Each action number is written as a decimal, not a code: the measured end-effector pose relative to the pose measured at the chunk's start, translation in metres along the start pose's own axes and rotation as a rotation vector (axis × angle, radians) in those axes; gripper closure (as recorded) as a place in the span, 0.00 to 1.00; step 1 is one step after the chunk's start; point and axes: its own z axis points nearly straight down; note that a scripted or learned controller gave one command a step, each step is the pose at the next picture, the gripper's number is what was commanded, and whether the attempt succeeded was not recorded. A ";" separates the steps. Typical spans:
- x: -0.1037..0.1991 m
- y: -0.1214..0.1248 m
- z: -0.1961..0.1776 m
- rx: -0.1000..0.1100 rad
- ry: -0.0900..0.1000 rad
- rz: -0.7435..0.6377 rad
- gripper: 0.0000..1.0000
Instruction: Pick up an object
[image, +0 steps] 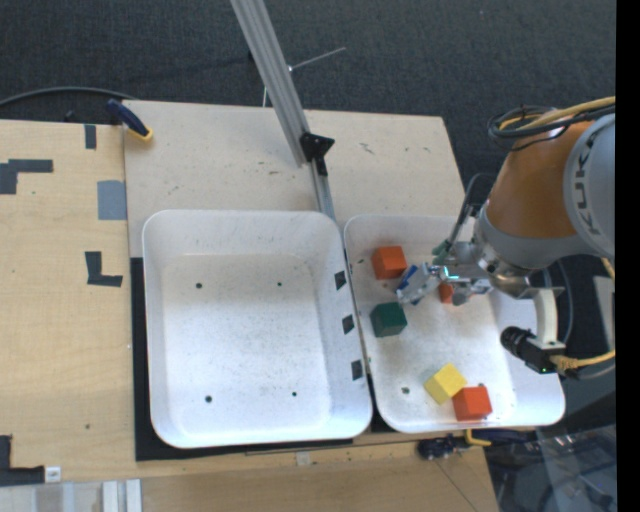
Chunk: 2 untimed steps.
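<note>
White right bin (520, 400) holds an orange cube (389, 262), a green cube (389, 320), a yellow block (446, 382) and a red-orange block (472, 402). Above it, between the orange and green cubes, hovers the gripper (420, 285). The left bin (160, 300) sits alongside.

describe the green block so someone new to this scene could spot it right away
Look in the right-hand white bin. The green block sits near its left wall, just below the orange block. It is the one dark green cube; the others are orange, yellow or red-orange.
</note>
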 end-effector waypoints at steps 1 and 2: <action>0.000 0.001 -0.002 -0.005 -0.001 -0.001 0.00; -0.007 -0.004 0.045 0.000 -0.001 0.001 0.00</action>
